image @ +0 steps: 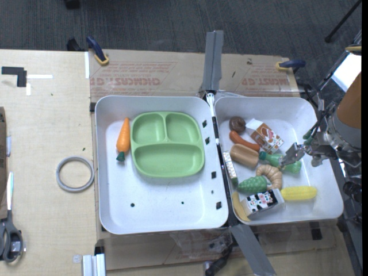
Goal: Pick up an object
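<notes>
I see the gripper (294, 153) low in the right bin (322, 111), fingers' gap unclear, green toy (291, 167) just beside them toward the bin's front edge.

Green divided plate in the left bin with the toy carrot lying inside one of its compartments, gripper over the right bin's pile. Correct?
Not quite. In the camera view the toy carrot lies on the left bin floor beside the green divided plate, against its left rim, not in a compartment. The gripper is over the right bin pile.

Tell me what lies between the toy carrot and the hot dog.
In the camera view, the green divided plate and the bins' meeting walls lie between the carrot and the hot dog.
</notes>
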`<state>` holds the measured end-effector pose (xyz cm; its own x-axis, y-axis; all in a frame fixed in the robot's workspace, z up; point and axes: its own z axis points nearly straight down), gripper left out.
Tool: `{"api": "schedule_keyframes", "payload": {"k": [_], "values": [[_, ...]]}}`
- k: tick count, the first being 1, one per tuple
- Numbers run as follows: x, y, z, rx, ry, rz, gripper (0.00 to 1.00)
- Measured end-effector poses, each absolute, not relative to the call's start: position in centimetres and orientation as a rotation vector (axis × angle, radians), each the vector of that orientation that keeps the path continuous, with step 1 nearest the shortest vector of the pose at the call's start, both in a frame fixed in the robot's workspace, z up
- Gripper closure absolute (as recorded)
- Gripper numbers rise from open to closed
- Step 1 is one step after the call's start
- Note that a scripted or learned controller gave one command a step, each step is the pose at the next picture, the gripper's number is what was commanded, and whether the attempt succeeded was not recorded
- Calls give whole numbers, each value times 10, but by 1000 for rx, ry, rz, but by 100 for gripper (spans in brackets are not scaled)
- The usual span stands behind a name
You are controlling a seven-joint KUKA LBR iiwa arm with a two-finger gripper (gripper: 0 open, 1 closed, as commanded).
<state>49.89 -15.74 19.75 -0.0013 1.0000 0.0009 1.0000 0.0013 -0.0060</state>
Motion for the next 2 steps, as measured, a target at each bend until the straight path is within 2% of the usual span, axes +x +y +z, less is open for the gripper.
{"api": "schedule_keyframes", "payload": {"k": [1, 2], "values": [[590, -142, 99, -2105, -2328, 5, 0], [590, -143, 107, -2108, -2322, 7, 100]]}}
